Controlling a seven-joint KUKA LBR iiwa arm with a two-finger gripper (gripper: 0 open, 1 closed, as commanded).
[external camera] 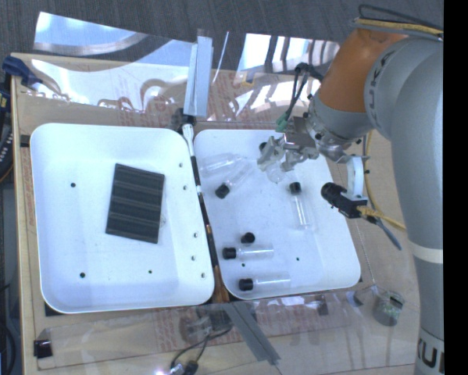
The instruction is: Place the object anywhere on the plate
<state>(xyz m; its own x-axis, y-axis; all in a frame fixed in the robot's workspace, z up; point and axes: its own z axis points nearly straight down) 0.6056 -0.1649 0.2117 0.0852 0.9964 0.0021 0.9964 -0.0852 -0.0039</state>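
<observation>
While the grey arm (398,131) reaches in from the right of the frame, its gripper (282,153) hangs over the upper part of the right bin (339,268); whether the fingers are open or closed I cannot tell; several clear vials with black caps lie scattered in that bin, one (298,201) just below the gripper, another (227,176) to its left, three (249,251) toward the bin's lower middle; the dark ribbed plate (136,203) lies in the left bin (62,280), well apart from them.
</observation>
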